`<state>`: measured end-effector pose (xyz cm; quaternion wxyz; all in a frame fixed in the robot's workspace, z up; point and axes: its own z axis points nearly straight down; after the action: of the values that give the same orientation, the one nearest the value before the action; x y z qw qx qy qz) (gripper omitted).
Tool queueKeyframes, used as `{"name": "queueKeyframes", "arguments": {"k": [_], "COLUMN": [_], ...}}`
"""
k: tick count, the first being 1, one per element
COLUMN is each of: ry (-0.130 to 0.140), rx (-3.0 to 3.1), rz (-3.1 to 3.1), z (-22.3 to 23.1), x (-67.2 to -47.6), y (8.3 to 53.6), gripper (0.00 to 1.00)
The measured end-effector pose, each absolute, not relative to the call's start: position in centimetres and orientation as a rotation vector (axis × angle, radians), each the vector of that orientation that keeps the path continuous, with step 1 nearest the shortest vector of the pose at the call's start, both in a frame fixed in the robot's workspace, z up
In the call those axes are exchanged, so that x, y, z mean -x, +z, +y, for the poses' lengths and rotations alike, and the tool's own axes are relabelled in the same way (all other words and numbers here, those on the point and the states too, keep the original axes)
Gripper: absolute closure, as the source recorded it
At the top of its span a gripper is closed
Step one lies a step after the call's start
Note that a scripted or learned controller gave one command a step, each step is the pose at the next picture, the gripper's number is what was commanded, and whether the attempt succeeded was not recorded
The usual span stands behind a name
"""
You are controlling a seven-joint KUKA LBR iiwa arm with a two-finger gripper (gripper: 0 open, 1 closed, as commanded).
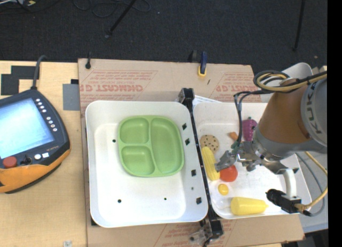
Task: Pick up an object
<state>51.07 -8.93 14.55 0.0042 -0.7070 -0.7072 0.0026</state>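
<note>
From above, the bench (48,208) is a pale wooden top, and a brown cardboard sheet (139,83) lies on it under both bins. Red lettering runs across that cardboard, printed upside down from here; it cannot be read with confidence. Beyond the bench the floor is dark carpet with black cables (107,0) trailing over it. At far left sits a control pendant (29,139), orange and grey, screen glowing pale blue.

The left bin (101,198) carries a green divided plate (150,146), three compartments, lying flat. A yellow and blue clamp (202,64) bites the cardboard's far edge.

Over to the right bin (222,109), where the arm (286,117) comes in, orange band broad above the wrist. The gripper (231,160) is down low in the bin, just above a red tomato-like ball (228,174); whether it is released or clenched I cannot tell, and nothing is seen gripped. Just left of it lies a yellow corn cob (209,163) along the bin's inner wall, and a brown cookie (209,143) rests beyond the cob. A small yellow ball (223,189) sits near the tomato, and a bigger yellow piece (248,205) lies by the near wall. A purple object (249,128) shows behind the wrist, an orange bit (233,135) beside it.
</note>
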Motion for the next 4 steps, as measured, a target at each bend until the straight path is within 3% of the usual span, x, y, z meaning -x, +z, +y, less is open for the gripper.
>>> {"name": "queueKeyframes", "arguments": {"k": [1, 2, 4], "ry": [0.007, 0.004, -0.001], "rx": [2.218, 2.228, 2.223], "rz": [-2.217, -2.208, -2.222], "z": [-8.8, -9.0, -9.9], "x": [-50.9, -51.0, -51.4], "y": [9.3, 10.5, 21.3], "gripper": [0.00, 1.00, 1.00]}}
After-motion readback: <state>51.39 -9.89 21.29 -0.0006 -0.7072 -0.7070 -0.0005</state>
